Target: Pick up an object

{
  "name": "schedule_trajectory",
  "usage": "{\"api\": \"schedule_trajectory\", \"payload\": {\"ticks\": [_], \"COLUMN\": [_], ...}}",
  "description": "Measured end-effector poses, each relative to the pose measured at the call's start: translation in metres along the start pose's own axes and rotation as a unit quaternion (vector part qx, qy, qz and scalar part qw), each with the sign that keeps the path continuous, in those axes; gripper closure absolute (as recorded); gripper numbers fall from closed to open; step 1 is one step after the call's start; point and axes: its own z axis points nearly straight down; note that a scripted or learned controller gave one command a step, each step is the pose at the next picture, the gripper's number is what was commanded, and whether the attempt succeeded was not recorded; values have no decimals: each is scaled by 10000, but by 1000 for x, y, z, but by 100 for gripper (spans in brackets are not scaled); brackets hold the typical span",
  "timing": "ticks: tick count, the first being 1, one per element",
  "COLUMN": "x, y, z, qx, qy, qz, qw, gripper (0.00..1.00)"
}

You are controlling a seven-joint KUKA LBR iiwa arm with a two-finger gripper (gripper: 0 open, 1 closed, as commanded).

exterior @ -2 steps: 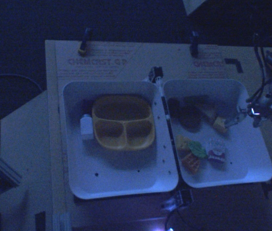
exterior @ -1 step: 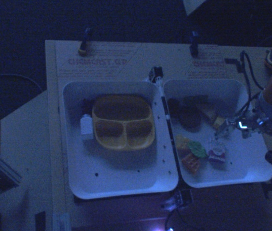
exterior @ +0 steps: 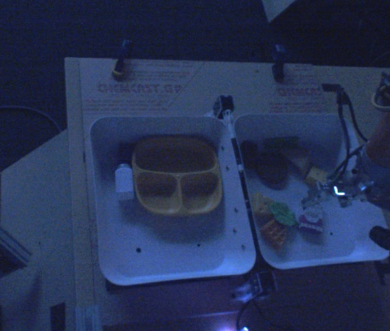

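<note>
The scene is very dim. In the right bin [exterior: 333, 254] lie several small objects: a dark round item [exterior: 272, 169], a tan wedge [exterior: 295, 158], a yellow piece [exterior: 316, 176], a green item [exterior: 284, 214], an orange piece [exterior: 273, 232] and a small red-and-white packet [exterior: 311, 219]. My gripper [exterior: 326, 196] hangs low over the right bin's middle, just above and to the right of the red-and-white packet. The arm comes in from the right edge. I see nothing clearly between the fingers.
The left bin [exterior: 112, 254] holds a yellow divided plate [exterior: 177, 174] and a small white bottle [exterior: 124, 181] at the plate's left. A ridge with screws [exterior: 239, 185] separates the bins. Clamps [exterior: 121, 66] and cables [exterior: 346, 116] sit along the bench's back.
</note>
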Motion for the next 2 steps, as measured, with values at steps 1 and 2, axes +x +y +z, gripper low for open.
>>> {"api": "schedule_trajectory", "payload": {"ticks": [1,2], "x": [1,0], "y": [-1,0], "z": [43,30], "qx": [-2,-37], "qy": [0,-15], "qz": [-3,5], "qw": [10000,10000], "gripper": [0,100]}}
